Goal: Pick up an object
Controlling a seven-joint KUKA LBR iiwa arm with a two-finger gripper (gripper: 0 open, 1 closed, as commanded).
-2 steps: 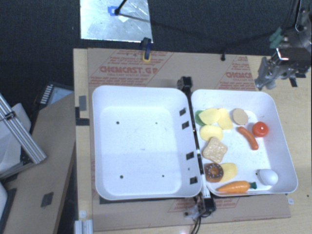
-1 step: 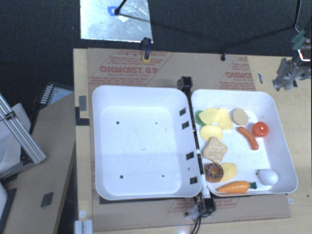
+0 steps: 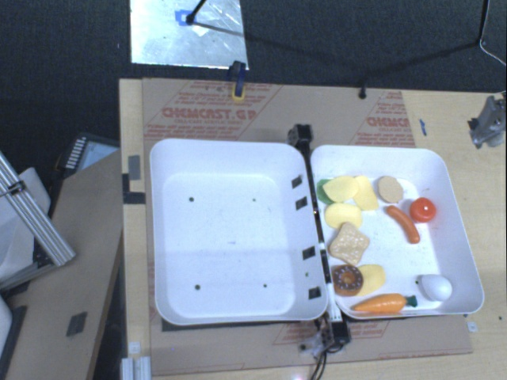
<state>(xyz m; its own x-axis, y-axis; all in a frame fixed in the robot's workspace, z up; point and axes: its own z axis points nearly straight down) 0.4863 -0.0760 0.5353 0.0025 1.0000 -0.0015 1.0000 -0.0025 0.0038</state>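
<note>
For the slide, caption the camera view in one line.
Toy foods, including a carrot, tomato and egg, crowd the right bin beside the left bin.

a single fixed camera hangs above the bench (image 3: pixel 261 101) and looks down at a slant, far enough back to take in the left bin (image 3: pixel 230 232) and the right bin (image 3: pixel 455 236) whole, with dark floor (image 3: pixel 356 22) past the bench's far edge at the top.
</note>
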